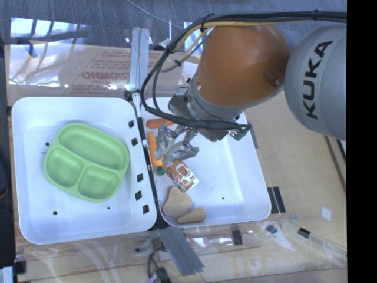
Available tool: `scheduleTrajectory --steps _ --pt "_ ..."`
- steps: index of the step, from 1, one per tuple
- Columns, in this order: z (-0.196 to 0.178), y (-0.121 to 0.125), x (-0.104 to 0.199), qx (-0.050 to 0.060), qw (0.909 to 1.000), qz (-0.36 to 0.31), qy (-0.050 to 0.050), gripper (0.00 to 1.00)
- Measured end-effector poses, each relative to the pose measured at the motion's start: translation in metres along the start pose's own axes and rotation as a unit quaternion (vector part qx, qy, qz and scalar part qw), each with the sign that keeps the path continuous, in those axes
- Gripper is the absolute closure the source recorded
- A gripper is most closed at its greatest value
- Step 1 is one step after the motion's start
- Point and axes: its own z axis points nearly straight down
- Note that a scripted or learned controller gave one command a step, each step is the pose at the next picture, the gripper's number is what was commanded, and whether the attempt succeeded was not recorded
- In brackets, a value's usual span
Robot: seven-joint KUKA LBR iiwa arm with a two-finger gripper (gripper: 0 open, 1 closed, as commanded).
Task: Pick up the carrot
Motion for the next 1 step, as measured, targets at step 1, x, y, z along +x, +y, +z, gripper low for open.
scheduleTrajectory --steps 1 --pt "0.0629 0.0198 0.0075 -0.004 0.967 -0.255 0.001 1.0"
